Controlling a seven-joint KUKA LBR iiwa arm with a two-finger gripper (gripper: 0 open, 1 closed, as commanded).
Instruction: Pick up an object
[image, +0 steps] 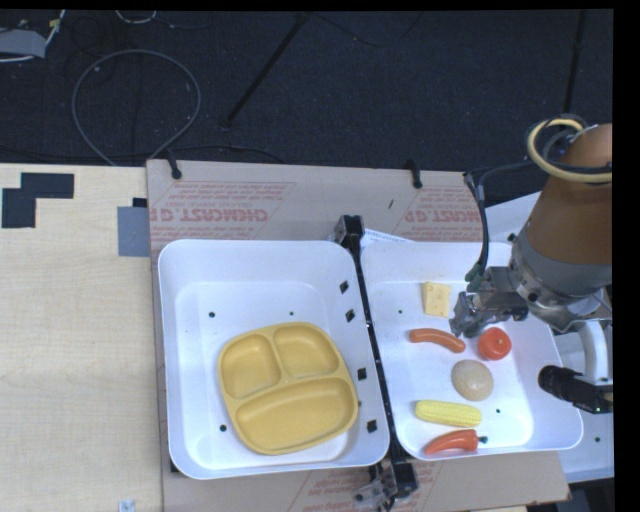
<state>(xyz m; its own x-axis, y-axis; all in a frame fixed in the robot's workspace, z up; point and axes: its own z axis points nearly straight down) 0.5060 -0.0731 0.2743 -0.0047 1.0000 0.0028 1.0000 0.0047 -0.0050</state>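
Jaws cannot be told spread or pressed; the gripper (478, 318) hangs just beside the tomato (494, 344), judged light, smooth, best pinched across its middle.

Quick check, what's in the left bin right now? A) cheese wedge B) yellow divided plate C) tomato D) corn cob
B: the yellow divided plate lies in the left bin, while the corn cob, tomato and cheese wedge all sit in the right bin.
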